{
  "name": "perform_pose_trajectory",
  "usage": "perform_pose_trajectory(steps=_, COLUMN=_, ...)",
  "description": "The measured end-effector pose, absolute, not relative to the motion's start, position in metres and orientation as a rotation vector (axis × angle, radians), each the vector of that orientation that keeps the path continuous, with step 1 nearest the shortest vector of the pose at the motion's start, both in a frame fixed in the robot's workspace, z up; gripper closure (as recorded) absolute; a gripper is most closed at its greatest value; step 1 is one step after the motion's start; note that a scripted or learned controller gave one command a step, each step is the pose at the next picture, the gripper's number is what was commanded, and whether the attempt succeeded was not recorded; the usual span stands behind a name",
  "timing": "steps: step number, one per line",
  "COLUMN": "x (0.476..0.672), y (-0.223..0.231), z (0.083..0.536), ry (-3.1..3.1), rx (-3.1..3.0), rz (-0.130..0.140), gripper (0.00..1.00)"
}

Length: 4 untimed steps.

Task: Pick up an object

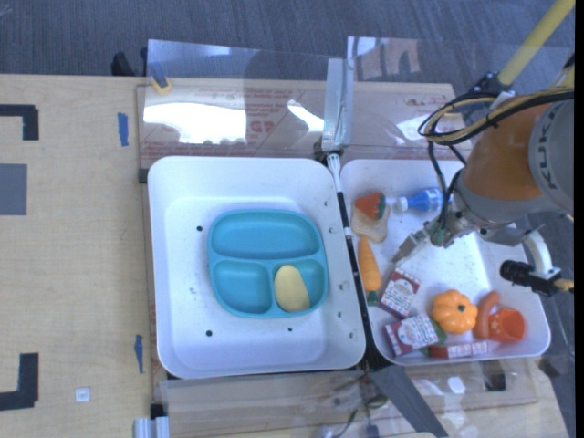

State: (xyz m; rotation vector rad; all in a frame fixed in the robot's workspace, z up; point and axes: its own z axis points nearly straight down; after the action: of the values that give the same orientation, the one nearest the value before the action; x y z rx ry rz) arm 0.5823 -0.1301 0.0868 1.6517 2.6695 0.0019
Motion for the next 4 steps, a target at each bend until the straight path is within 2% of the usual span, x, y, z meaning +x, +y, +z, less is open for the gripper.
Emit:
perform_pose_trajectory(steps=1, x=0.64, y=-0.121, z=0.085, ry=2.683, rx=1.717, rz=-0.051, gripper=0.0)
perform_pose_trajectory(steps=2, x=0.659, y=-0.113, z=0.085, ry=2.66, rx=1.72, rz=-0.037, gripper=0.0)
perform_pose_trajectory(steps=3, x=0.657, y=-0.114, z=0.091, ry=2.664, rx=1.724, rz=-0.044, gripper=1.0)
perform_pose_trajectory(steps=4, x=0.669, y=-0.05, z=0.188, ry=2.482, rx=1.917, rz=0.008, gripper=1.0)
